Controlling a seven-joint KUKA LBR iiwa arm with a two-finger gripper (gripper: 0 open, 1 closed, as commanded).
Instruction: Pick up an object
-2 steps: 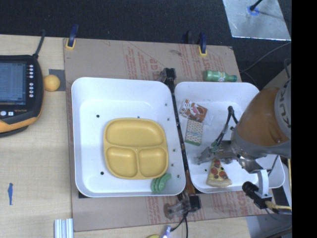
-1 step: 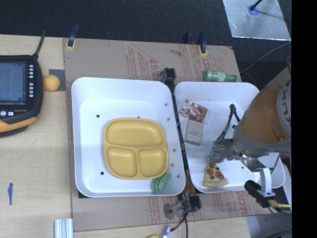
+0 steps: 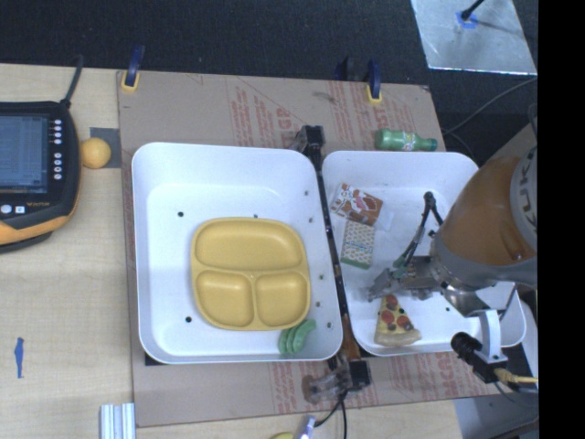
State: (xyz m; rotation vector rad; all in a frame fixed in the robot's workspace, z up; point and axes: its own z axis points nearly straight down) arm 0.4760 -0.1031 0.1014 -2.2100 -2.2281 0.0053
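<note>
From the overhead camera: two white bins side by side on cardboard. In the left bin (image 3: 155,245), a yellow divided plate (image 3: 249,272) lying flat at the centre, with a small green toy (image 3: 296,337) just off its lower right corner, against the bin's near wall. In the right bin (image 3: 352,337), the arm (image 3: 489,222) reaching in from the right, grey body with an orange band, covering much of the bin's right half. Gripper (image 3: 388,282) low over the bin floor, at about the bin's middle; fingers dark and blurred against the wrist hardware, so cannot tell whether apart or together, and nothing seen clamped between them. Just below the gripper, a pizza slice toy (image 3: 396,323), lying flat near the bin's near wall, close to the fingertips but whether touching cannot be told. Just left of the gripper, a small patterned card (image 3: 357,243), flat beside the dividing wall. Above that, a red and white packet (image 3: 358,205), well clear of the gripper. Outside the bins: a green bottle (image 3: 405,140) lying on its side beyond the right bin's far rim, a yellow ball (image 3: 95,152) and a handheld control pendant (image 3: 32,172) at far left.
</note>
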